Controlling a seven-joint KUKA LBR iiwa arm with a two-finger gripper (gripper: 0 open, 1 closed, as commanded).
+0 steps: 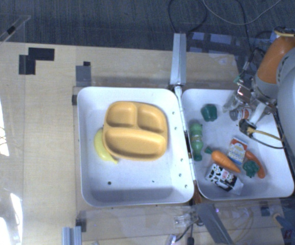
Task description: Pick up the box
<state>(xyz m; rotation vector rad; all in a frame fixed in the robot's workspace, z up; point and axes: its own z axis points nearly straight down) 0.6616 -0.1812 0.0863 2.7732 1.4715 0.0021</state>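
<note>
The box [222,177], black-and-white patterned, lies at the near edge of the right bin [280,190], just beside a carrot [225,161]. It looks light, stiff cardboard; best pinched across its short sides. The claw [243,108] hovers at the bin's far side, well apart; whether it is clenched or released I cannot tell.
</note>
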